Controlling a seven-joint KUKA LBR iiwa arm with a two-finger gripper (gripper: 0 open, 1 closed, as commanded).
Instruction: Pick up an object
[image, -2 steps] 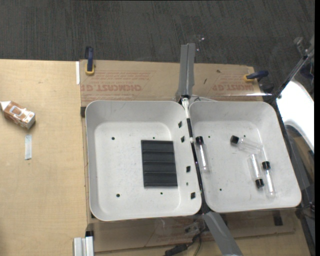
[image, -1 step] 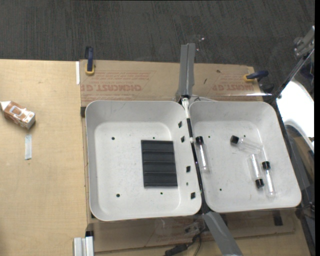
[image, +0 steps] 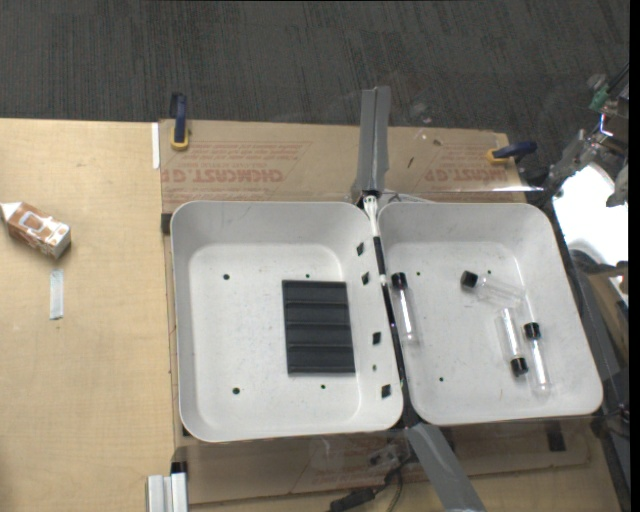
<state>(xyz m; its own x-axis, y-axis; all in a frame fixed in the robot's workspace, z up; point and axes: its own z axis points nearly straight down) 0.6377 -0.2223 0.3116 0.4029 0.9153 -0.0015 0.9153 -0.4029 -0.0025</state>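
Clear plastic tubes (image: 515, 340) near right bin's (image: 560, 250) right wall: light, slick, prone to rolling; best gripped mid-barrel across width. Cannot tell hand's state.

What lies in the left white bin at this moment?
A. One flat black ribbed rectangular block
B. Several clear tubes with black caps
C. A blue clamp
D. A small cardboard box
A: the flat black ribbed rectangular block lies alone on the floor of the left white bin, while the clear plastic tubes with black caps lie in the right white bin.
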